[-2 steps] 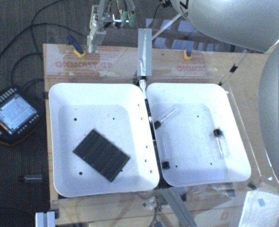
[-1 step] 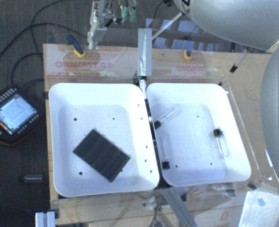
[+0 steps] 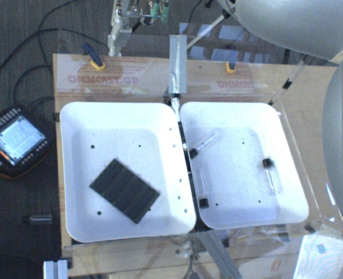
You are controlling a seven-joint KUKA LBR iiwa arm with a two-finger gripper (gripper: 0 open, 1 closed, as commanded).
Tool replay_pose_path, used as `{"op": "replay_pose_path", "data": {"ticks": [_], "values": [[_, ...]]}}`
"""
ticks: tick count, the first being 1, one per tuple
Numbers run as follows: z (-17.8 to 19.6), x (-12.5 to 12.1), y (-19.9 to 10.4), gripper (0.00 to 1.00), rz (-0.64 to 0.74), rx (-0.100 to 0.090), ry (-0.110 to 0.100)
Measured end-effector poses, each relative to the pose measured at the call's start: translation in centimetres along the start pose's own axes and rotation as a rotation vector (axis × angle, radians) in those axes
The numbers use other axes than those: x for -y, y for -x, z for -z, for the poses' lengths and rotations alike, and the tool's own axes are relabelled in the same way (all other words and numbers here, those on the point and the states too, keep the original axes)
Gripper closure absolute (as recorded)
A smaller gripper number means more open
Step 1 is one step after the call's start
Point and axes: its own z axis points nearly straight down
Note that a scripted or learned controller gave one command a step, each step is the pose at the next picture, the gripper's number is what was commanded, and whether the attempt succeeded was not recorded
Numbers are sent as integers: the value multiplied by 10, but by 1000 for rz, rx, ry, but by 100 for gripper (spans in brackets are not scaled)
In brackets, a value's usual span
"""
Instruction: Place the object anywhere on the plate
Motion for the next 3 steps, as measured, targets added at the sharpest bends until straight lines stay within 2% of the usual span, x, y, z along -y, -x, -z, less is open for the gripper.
{"op": "replay_pose_path", "data": {"ticks": [3], "values": [[30, -1, 3, 100, -2, 15, 5]]}}
